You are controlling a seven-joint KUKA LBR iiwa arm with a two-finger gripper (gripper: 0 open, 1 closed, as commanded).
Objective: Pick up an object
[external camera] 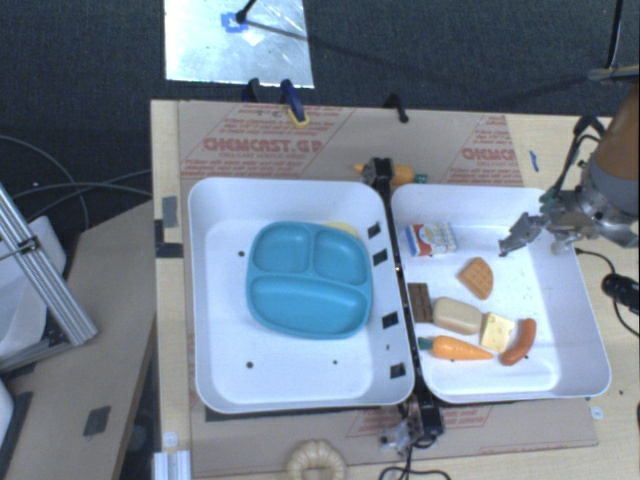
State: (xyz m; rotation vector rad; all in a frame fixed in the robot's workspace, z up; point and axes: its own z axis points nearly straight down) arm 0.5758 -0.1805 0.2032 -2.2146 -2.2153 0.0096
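Gripper sits over the right bin, toward its 2 o'clock corner, arm coming in from 3 o'clock. Nothing visible between the fingers; whether they're spread or closed, can't tell from this angle.

Candidate objects all lie in the right bin, from 9 to 6 o'clock of the gripper:
- small red-and-white carton at the bin's 10 o'clock, roughly 9 o'clock of the gripper, well apart from it
- waffle-like tan piece, nearest item, at about 7 o'clock of the gripper, near but not touching
- brown chocolate bar against the bin's 9 o'clock wall
- beige bread-like piece just beside the bar
- yellow cheese block touching the bread piece's 4 o'clock end
- sausage at 3 o'clock of the cheese, tilted
- carrot along the 6 o'clock side, below the bread

Left bin holds a blue divided plate, centred.
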